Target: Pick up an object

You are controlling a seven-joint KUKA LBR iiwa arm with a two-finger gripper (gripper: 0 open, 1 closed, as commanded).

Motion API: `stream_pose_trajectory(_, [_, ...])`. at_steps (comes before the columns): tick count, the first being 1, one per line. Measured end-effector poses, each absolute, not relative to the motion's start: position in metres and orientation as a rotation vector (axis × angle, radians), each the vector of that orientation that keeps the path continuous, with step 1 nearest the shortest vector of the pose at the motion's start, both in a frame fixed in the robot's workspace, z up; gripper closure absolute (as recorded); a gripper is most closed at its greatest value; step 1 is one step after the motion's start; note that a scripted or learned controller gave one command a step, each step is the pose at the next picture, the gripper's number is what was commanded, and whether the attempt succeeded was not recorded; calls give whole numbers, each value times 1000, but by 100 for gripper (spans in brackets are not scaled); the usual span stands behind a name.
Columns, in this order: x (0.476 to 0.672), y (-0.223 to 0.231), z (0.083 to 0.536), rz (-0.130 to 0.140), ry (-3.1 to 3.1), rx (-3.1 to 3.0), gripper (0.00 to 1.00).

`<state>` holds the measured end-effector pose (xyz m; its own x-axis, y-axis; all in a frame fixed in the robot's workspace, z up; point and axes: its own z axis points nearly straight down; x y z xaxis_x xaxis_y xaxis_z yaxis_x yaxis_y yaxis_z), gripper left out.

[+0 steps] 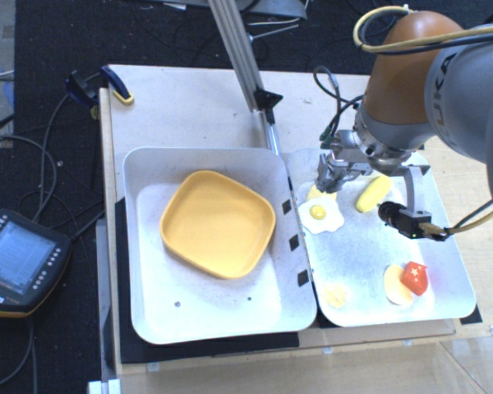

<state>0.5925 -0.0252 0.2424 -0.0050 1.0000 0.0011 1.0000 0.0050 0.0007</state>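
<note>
Pendant first, at your far left: a grey handheld teach pendant with a pale screen (16, 261) lies on the dark floor, its cable trailing up past the bench. On the bench's top left corner you see a blue-and-yellow clamp (107, 84). Moving right, the left white bin (140, 302) holds a square yellow plastic plate with rounded corners (219, 222), sitting a little above the bin's middle. A slanted aluminium camera pole (242, 52) comes down to the seam between the two bins. In the right white bin (370, 253) a toy fried egg, white with a yellow yolk (320, 213), lies near the upper left corner, and the two-finger gripper (329, 179) hangs just above it, close beside the egg's upper edge; you cannot tell from this angle whether it is released or clenched, and nothing visibly sits between its tips. Just to the right lies a yellow oblong toy, like a small lemon or potato (372, 193), tilted. Lower down you find a faint pale yellow round piece (335, 296) near the bin's front edge, and further right a red toy tomato resting against a cream-coloured round piece (407, 281). The grey arm with its orange band (407, 52) reaches in from the right.
</note>
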Motion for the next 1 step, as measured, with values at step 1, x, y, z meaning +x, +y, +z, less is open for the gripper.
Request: stream_pose_trajectory(1, [591,33,249,-1,-2226,-2215,100])
